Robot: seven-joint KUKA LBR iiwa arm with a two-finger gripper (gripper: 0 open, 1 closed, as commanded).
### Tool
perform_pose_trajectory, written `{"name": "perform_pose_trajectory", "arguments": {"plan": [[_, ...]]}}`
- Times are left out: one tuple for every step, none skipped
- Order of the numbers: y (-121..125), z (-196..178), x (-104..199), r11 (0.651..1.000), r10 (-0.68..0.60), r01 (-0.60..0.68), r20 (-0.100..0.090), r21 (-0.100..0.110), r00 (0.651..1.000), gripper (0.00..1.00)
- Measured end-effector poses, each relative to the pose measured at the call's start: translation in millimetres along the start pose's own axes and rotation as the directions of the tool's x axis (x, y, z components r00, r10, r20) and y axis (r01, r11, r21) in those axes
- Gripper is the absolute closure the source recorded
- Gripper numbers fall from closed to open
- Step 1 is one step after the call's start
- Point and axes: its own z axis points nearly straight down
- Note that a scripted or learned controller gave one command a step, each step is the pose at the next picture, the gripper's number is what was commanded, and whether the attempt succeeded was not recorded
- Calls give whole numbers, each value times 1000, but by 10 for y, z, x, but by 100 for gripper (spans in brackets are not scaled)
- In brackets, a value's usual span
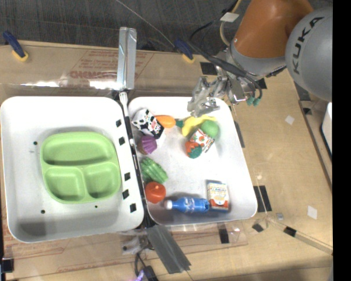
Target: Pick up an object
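While gripper (pixel 203 101) hangs above yellow banana (pixel 194 124) in right bin (pixel 241 177), we cannot tell its grasp state. We judge: centre over banana, descend straight, avoid carton (pixel 202 141) beside banana.

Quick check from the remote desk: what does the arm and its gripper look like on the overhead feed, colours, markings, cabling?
The arm is glossy grey with a broad orange band above the wrist and dark "KUKA" lettering on its grey shell. Black cables loop around the wrist section. The gripper is bare silvery metal, slim and angular, with a small teal part beside its mount.
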Motion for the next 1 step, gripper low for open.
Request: {"name": "perform_pose_trajectory", "arguments": {"plan": [[3,-80,-2,1000,-2,2,-3,0,1000,100]]}}
